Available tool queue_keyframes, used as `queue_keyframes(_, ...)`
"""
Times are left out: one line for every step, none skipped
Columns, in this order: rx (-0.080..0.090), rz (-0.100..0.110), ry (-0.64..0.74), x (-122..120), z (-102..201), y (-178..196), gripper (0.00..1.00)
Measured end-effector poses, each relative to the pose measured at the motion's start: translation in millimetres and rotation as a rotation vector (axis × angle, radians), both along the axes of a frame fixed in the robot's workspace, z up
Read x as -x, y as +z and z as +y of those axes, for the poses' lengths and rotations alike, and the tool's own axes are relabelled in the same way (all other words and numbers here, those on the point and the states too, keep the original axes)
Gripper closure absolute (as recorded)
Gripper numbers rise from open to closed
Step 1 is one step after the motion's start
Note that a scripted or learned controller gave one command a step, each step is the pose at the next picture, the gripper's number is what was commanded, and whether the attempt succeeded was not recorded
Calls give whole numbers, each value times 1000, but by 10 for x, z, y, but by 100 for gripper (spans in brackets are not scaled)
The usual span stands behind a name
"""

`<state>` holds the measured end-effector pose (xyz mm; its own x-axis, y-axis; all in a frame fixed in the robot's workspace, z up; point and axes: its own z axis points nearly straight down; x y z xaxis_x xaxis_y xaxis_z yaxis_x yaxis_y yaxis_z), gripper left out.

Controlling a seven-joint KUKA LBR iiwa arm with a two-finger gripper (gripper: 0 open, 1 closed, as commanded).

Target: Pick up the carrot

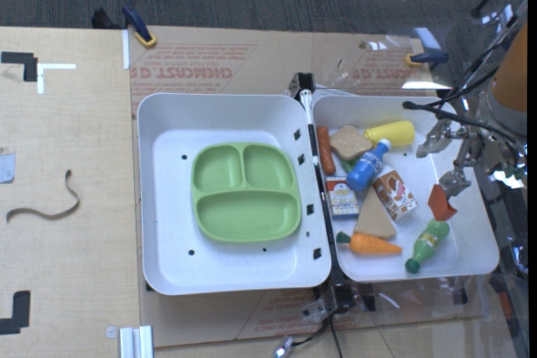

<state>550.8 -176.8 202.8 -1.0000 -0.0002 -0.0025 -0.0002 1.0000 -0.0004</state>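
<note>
Here, locate the carrot [375, 245] first: it lies on its side near the front wall of the right bin [480, 262], with its green stub end pointing toward the divider between the two bins. Use the carrot as your reference for everything else.

Directly behind the carrot and touching it, you will see a tan wedge [374, 219]. Behind that wedge lie a small red-and-white carton [341, 199] and a tilted snack packet [395, 194]. Farther behind stand a blue bottle [366, 167], a slice of bread [350, 142] and a yellow bottle [391, 132] near the rear wall. A sausage [324, 149] lies along the divider wall, well behind the carrot.

Just beside the carrot's tip, on the arm's side, lies a green bottle [427, 245], tilted. A red piece [441, 202] sits behind that bottle.

The pincer [453, 178] hangs above the red piece, well apart from the carrot. You cannot tell whether it is released or clenched.

Across the divider, the left bin [159, 256] holds a green divided plate [247, 192]. Both bins rest on the worktop [59, 281].
</note>
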Motion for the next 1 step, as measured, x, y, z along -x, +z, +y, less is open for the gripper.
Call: queue_keyframes(-1,1,-149,113,391,-301,0)
